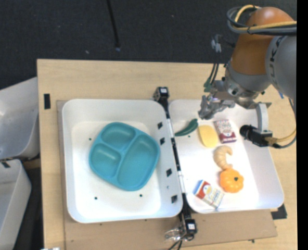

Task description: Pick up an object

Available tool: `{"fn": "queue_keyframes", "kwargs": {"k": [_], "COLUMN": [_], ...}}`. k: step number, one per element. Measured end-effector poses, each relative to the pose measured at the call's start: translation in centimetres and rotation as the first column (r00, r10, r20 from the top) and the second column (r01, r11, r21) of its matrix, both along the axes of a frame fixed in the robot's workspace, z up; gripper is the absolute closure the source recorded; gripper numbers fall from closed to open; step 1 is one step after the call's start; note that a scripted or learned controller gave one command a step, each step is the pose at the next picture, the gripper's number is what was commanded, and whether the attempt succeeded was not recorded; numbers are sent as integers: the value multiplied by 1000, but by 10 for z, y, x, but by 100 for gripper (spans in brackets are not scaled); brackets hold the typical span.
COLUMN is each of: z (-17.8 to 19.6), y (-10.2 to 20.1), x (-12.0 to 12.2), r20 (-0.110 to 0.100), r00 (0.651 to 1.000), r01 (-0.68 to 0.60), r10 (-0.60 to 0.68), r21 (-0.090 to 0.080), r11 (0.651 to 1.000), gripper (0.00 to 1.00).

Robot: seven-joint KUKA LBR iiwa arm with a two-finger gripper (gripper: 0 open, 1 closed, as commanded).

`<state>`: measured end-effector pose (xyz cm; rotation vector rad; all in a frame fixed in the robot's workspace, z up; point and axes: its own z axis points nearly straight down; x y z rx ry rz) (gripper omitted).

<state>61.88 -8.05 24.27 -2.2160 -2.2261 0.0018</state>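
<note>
over the right bin (258, 191), gripper (210, 110) state unclear; green pepper (187, 127) lies diagonally, tip upper-right.

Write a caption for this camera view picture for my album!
Robot gripper hovers over a bin of toy food, beside a blue plate.

teal plate (124, 155) | orange pumpkin (231, 180) | yellow block (208, 136) | green pepper (187, 128)

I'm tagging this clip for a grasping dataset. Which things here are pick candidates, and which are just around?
Job:
tool
green pepper
yellow block
small carton
croissant
orange pumpkin
snack box

Lying about:
blue divided plate
left bin
</note>
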Motion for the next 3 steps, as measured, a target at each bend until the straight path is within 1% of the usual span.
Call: {"fn": "queue_keyframes", "kwargs": {"k": [1, 2, 3], "z": [9, 4, 7], "y": [50, 108, 165], "x": [-6, -12, -30], "r20": [2, 0, 0], "r00": [1000, 1000, 1000], "r01": [-2, -3, -3], "r10": [2, 3, 3], "r21": [2, 2, 2], "r11": [1000, 1000, 1000], "gripper": [100, 100, 100]}}
